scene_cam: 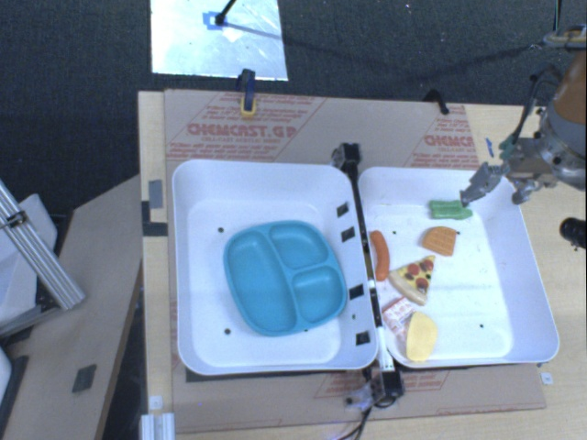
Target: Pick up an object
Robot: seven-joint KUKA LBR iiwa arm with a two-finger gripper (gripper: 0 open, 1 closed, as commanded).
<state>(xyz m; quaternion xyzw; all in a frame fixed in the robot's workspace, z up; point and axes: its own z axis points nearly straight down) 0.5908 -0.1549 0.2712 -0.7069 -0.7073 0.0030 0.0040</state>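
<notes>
The two-finger metal gripper (481, 187) hangs over the right white bin (523, 273), its tip just above the flat green toy piece (449, 211), likely lined up to grasp it; whether it is clenched or released I cannot tell. Below-left of it lie one orange wedge (439, 240), one pizza slice (415, 278), one sausage (380, 254), one yellow piece (421, 336); further left, one blue divided plate (285, 276)

The arm (559, 145) is cut off by the right edge, and the gripper (479, 189) is blurred (finger state cannot be told).
</notes>
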